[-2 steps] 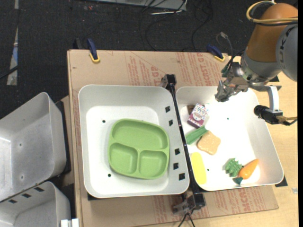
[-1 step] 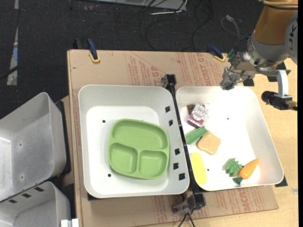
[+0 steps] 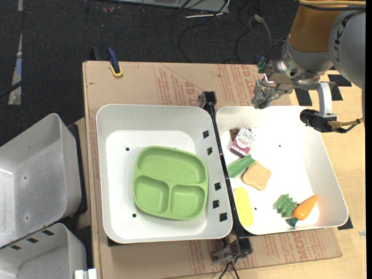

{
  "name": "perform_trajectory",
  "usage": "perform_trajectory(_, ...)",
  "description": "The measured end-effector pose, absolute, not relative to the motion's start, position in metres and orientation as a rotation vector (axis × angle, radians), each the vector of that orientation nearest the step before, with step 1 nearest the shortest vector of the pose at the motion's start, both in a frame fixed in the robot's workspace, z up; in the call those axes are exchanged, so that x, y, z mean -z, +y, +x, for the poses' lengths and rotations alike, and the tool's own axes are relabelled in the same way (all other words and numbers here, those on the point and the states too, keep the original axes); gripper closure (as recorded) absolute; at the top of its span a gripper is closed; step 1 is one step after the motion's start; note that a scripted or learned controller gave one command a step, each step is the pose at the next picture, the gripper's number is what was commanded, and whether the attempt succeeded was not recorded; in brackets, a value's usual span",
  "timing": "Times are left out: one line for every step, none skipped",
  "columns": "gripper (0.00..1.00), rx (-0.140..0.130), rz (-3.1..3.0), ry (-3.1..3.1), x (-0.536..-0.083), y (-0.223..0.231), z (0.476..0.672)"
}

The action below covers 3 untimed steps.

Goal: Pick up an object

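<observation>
- Looking down at a slant, I see 2 shallow white bins side by side on a brown bench (image 3: 151,77).
- My arm (image 3: 325,22), grey with an orange band, reaches in from the upper right.
- Its gripper (image 3: 263,97) hangs above the far rim of the right bin (image 3: 302,132), near that bin's far-left corner. It holds nothing, and I cannot tell how the tips are set.
- In the left bin (image 3: 116,127) lies a green tray (image 3: 170,183) with 3 compartments.
- The right bin holds every loose object, all toward its left and near sides.
- A small pink and white packet (image 3: 243,141) lies closest to the gripper, near the divider between the bins.
- Just below it, a green pod-like piece (image 3: 239,166) lies at a tilt, touching a tan slice of toy bread (image 3: 257,175).
- A yellow oblong piece (image 3: 243,206) lies along the left wall, near the front.
- An orange toy carrot (image 3: 304,207) with green leaves (image 3: 285,204) lies near the front right.
- 2 more white bins (image 3: 29,173) sit off the bench at the left.
</observation>
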<state>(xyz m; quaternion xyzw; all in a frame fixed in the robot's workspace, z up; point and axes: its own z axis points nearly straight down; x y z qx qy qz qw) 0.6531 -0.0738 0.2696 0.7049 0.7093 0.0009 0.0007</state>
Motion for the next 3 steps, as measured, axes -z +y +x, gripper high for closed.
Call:
perform_trajectory(1.00,0.000,2.214,2.230,-0.271,-0.026,0.651)
perform_trajectory(1.00,0.001,2.216,2.228,-0.256,0.033,0.652)
perform_trajectory(1.00,0.002,2.216,2.227,-0.246,0.079,0.645)
